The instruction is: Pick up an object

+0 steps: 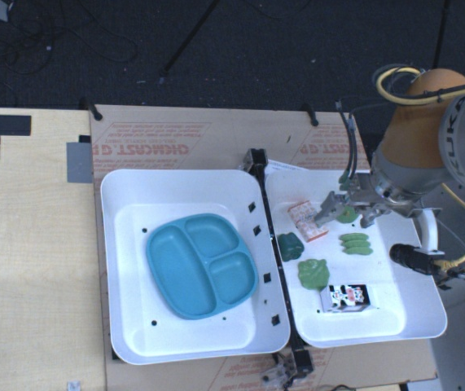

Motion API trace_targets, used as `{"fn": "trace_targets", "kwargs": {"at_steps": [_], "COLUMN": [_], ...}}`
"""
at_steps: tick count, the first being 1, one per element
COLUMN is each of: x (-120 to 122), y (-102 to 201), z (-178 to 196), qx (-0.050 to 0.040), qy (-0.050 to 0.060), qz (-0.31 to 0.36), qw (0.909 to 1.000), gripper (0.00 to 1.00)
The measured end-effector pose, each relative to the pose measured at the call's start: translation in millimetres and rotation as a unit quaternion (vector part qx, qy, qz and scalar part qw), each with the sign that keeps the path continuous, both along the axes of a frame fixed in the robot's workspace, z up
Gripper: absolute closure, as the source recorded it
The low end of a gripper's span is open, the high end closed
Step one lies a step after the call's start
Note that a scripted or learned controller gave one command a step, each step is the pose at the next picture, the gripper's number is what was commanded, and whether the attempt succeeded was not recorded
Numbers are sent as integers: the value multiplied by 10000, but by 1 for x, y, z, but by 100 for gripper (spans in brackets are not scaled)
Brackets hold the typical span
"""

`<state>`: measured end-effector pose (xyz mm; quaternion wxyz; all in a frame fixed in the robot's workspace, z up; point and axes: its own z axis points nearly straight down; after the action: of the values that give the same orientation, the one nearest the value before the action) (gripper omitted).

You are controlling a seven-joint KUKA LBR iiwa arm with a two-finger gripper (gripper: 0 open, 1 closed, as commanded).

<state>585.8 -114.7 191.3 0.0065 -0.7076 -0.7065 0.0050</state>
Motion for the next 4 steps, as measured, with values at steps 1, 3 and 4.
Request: {"fn": "trace_targets", "kwargs": {"at_steps": [1,3,4], "x": [3,2,0], "y": [0,5,5], "z": [8,-88,-81], "qx": [-10,-31,-16], "qy": [-74,-113,-75], "qz": [9,-21,-48], "qw": [10000,9999,10000], "gripper": [0,0,100]}}
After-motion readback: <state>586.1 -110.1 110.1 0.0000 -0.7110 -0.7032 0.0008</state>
